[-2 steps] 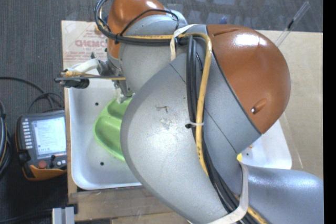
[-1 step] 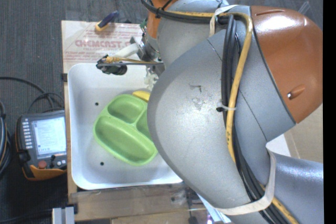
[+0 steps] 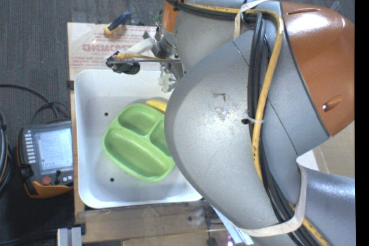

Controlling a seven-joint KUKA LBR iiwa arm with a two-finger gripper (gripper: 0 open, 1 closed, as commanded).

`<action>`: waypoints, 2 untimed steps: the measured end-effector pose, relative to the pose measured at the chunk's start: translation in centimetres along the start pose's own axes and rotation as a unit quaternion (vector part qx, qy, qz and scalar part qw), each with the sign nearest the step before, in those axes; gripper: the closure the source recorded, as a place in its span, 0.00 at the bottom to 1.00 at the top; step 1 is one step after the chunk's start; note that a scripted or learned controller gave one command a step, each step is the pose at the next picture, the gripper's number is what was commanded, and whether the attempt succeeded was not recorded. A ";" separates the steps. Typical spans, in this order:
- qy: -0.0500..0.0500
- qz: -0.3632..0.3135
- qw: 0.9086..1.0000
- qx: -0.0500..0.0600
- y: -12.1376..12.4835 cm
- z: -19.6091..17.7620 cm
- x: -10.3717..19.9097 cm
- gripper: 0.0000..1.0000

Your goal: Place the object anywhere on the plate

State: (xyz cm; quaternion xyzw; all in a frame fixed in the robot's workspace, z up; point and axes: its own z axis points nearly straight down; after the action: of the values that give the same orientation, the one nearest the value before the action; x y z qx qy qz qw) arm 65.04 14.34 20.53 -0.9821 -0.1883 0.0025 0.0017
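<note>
The arm (image 3: pixel 253 124) takes up most of the right and centre of the frame, its grey body and orange bands covering the right part of the white bin (image 3: pixel 92 124) at lower left. The gripper (image 3: pixel 166 80) sits at upper centre, over the bin's far wall, with cables and a bracket around it. Whether it is open or closed cannot be told from this view, and nothing can be seen held in it.

The green plate (image 3: pixel 135 144), a divided one with several compartments, lies in the bin at centre left, tilted slightly in frame. Its right portion is hidden under the arm. The compartments that show are bare.

A yellow object (image 3: pixel 155 105) lies just beyond the plate's upper edge, at the point where the arm's body cuts it off. Little of it is visible. Whether it touches the plate rim or rests on the bin floor beside it cannot be determined.

Judgement on progress: if the yellow object is the item to be placed, the task appears not complete, since it seems to lie at the rim, not within a compartment. It would remain to grasp it, lift it and set it down on the plate. The gripper stands near it, just above in the frame, which suggests an approach or a grasp attempt is in hand.

A handheld control pendant (image 3: pixel 46 158) lies on the floor at left of the table (image 3: pixel 86 43).
</note>
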 end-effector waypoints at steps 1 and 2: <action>-0.001 0.016 1.000 -0.001 -4.7 2.5 -2.5 1.00; 0.009 -0.078 0.997 -0.006 -4.7 11.1 2.8 1.00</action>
State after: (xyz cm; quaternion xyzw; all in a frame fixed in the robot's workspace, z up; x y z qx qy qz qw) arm 65.87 19.82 9.39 -0.9645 -0.2639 -0.0077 -0.0018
